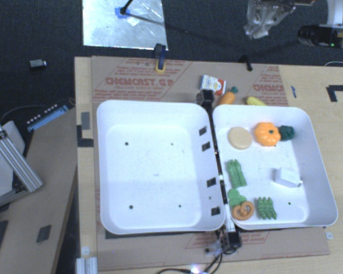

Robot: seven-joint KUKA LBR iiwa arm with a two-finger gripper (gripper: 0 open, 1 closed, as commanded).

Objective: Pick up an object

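The right bin (317, 153) holds several toy foods: an orange pumpkin (267, 133), a dark green broccoli piece (286, 132), a beige disc (239, 137), a green bean bundle (236, 173), a white block (287, 177), a ridged green pod (266, 208) and an orange ring (243, 210) beside a small green piece (235, 197). My gripper (263, 23) hangs high above the dark floor beyond the bench's far edge, well away from the bins. It is open with nothing between its fingers.
The left bin (108, 170) sits beside the right one, joined by a black hinge strip (214, 153). Behind the bins on the cardboard lie a carrot (227, 97), a yellow piece (255, 101) and a small carton (212, 84). A yellow clamp (159, 59) stands at the far edge.
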